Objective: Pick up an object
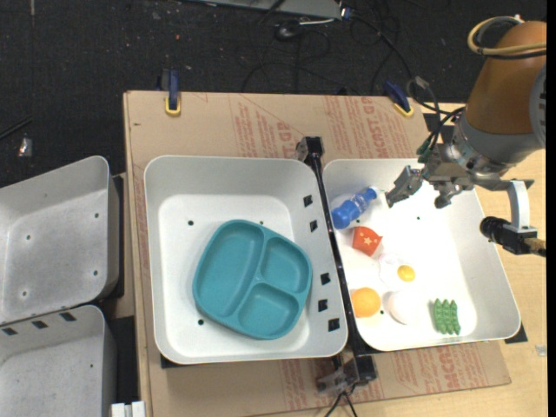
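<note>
**Hand open above the right bin**

Hand (426, 189) hangs over the far part of the right bin (486, 259), its fingers spread apart and gripping nothing. I see the blue bottle (354, 207) just to its left by the divider, the red block (367, 241) below that, then a yellow ball (406, 274), an orange (366, 301), a white egg (400, 307) and a green piece (446, 316). A teal divided plate (252, 278) lies in the left bin (174, 198).

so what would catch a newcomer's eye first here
The big teal divided plate lying alone in the left bin stands out most. Next, the right bin holds a scatter of small bright things: a blue bottle, a red block and an orange ball, with the claw open above.
</note>
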{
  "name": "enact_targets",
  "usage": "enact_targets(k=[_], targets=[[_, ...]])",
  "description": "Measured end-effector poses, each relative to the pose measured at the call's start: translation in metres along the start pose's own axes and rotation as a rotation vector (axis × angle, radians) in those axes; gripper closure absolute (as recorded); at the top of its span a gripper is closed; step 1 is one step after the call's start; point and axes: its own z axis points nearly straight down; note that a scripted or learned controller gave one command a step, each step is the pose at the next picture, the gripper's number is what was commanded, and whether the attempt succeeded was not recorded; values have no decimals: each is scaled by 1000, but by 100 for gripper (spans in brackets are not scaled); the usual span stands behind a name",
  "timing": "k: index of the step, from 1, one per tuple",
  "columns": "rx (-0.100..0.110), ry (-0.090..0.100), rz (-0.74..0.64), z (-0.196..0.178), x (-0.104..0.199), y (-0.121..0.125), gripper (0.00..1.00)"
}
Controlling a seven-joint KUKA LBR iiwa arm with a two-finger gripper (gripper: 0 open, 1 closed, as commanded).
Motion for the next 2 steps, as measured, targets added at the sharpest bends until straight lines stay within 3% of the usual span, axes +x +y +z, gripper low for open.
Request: enact_targets(k=[1,2], targets=[[-12,-1,-2,-7,0,2,0],[-8,-1,0,41,-2,-6,0]])
